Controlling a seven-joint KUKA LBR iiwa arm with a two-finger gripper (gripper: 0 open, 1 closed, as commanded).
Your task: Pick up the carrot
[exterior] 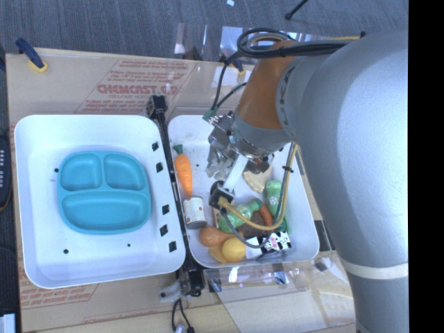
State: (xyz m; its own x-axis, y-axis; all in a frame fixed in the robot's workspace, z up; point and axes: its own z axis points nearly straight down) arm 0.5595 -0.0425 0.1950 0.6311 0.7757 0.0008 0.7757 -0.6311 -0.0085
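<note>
Over the right bin (300, 207) my claw (220, 159) hangs low, just right of the carrot (183, 174); whether it is wide or narrow I cannot tell. To do this well, I judge I should shift left over the carrot's middle, turn to span its narrow width, and descend clear of the bin wall. Orange, short and tapered, the carrot lies lengthwise along the bin's left wall, with a small can (195, 211) just below it.

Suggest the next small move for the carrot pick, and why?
Probably shift the gripper toward the left wall of the right bin: the carrot lies there, upright along the divider, beside the gripper rather than under it, and not held.
</note>
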